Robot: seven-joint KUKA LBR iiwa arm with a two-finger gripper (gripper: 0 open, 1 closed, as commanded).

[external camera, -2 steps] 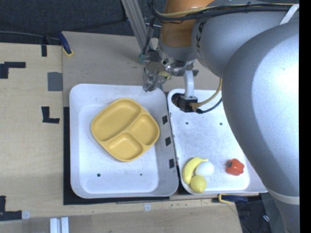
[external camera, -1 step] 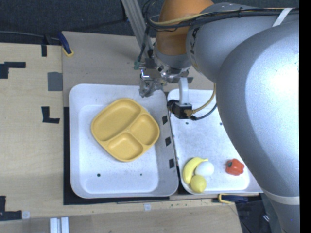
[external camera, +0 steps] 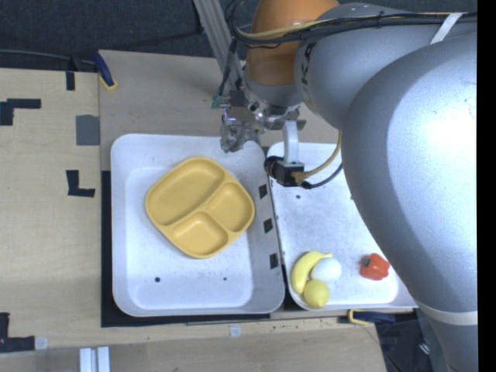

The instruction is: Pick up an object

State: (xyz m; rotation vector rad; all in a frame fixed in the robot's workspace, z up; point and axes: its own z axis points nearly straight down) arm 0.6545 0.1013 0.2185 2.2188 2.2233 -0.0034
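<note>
Bins sit side by side on the wooden bench [external camera: 46,208], both shallow and white. In the left bin [external camera: 128,285] lies a yellow divided plate [external camera: 200,206] with three compartments, turned at an angle and resting toward the upper middle of the bin floor. The right bin [external camera: 325,223] holds a small cluster at its near left corner: a yellow banana [external camera: 305,266] curving over a white egg-like ball [external camera: 327,270], with a yellow lemon [external camera: 315,293] just below, all three touching or nearly so. A red pepper-like toy [external camera: 374,266] lies a little to the right of them, apart from the cluster.

The grey arm [external camera: 411,130] comes in from the right and covers much of the right bin (its orange band [external camera: 283,29] shows at the top of the view). The gripper [external camera: 232,139] hangs over the far edge of the left bin, close to the divider between the two bins and just above the plate's upper rim. Whether its fingers are parted or closed I cannot tell; nothing is visibly between them. Black cables [external camera: 322,173] loop from the wrist down to a small black fitting [external camera: 279,169] over the right bin's upper left corner.
</note>
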